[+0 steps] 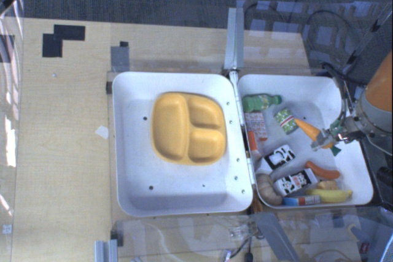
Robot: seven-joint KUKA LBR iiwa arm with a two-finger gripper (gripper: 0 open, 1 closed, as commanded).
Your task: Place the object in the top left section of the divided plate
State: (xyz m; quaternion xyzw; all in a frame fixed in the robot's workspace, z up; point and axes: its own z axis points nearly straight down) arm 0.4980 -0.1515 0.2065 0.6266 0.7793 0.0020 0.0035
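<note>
Sitting in the left white bin (pixel 132 193) was the smooth yellow divided plate (pixel 187 127), nothing in it. End effector (pixel 334 137) hovered by the carrot (pixel 307 128) in the cluttered right bin (pixel 319 86); grip unclear.

- Two bins side by side on the bench (pixel 61 132): left bin (pixel 132 193), right bin (pixel 325 86).
- Divided plate (pixel 187 127) sits in left bin, roughly centred, toward the back.
- Right bin holds the clutter: bottle (pixel 261 101) at back left, carrot (pixel 307 128) near centre, banana (pixel 331 196) along front edge, two cartons (pixel 288 172) between them.
- Gripper (pixel 328 139) over right bin, just right of carrot.
</note>
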